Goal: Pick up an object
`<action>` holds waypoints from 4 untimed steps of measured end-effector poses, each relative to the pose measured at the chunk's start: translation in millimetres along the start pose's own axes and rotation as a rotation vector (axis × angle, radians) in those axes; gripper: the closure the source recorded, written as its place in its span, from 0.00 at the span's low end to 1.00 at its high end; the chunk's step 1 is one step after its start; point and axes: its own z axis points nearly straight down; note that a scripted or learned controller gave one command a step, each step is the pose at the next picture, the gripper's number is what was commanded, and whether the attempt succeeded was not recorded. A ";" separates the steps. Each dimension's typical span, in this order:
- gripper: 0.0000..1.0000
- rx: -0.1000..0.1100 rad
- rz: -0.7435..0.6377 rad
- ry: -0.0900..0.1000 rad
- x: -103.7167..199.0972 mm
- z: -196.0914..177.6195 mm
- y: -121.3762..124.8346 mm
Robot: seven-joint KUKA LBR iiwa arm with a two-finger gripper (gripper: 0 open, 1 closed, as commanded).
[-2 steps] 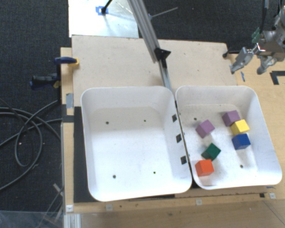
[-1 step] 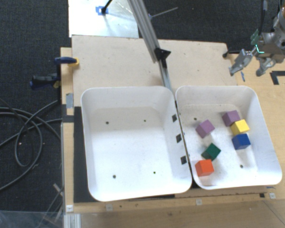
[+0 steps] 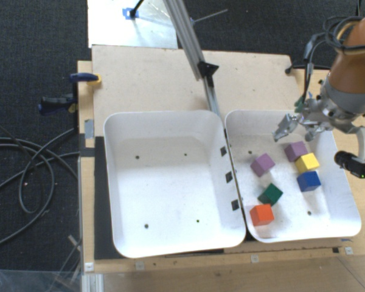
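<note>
Several small blocks lie in the right bin (image 3: 337,221): a purple cube (image 3: 263,163), a second purple cube (image 3: 295,150) touching a yellow cube (image 3: 307,162), a blue cube (image 3: 308,180), a green block (image 3: 270,194) and an orange cube (image 3: 261,214). My gripper (image 3: 297,131) hangs over the back of the right bin, just behind the second purple cube. Its fingers stand open with nothing between them.
The left bin (image 3: 118,163) sits beside the right one, sharing a middle wall (image 3: 230,175). A slanted metal pole (image 3: 188,29) crosses the bench at the back. Clamps (image 3: 70,99) and cables (image 3: 30,163) lie off the bench's left side.
</note>
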 end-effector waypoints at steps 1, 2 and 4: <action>0.00 0.000 -0.005 0.001 33.4 148.4 14.6; 0.00 -0.003 0.001 -0.001 18.7 144.4 -13.7; 1.00 -0.017 -0.011 0.000 90.5 1.7 50.1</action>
